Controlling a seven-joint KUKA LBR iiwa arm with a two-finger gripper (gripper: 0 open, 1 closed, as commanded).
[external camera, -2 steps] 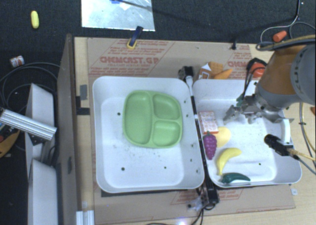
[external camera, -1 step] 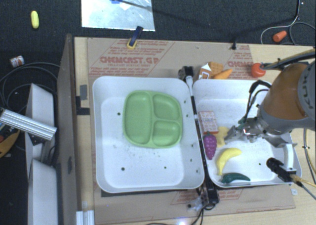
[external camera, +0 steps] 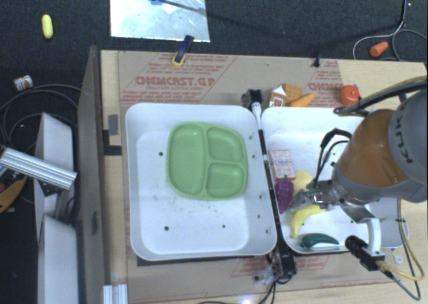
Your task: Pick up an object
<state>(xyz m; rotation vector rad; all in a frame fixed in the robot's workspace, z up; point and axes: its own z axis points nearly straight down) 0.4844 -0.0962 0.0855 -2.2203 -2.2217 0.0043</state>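
Note:
The right white bin (external camera: 301,129) holds several small items: a purple grape-like piece (external camera: 284,193), a yellow banana (external camera: 304,216), a second yellow piece (external camera: 303,179), a teal object (external camera: 319,240) at the front wall and a white-and-red packet (external camera: 281,161). My gripper (external camera: 312,197) hangs low over the left part of this bin, just right of the purple piece and directly above the banana. The grey arm with its orange band (external camera: 371,152) hides the bin's right half. Nothing visibly hangs from the gripper.
The left white bin (external camera: 150,229) bears a green divided plate (external camera: 205,161). Behind the bins, a carrot (external camera: 302,100) and an orange-red ball (external camera: 349,93) lie on the cardboard. A black cable loops by the arm (external camera: 328,145).

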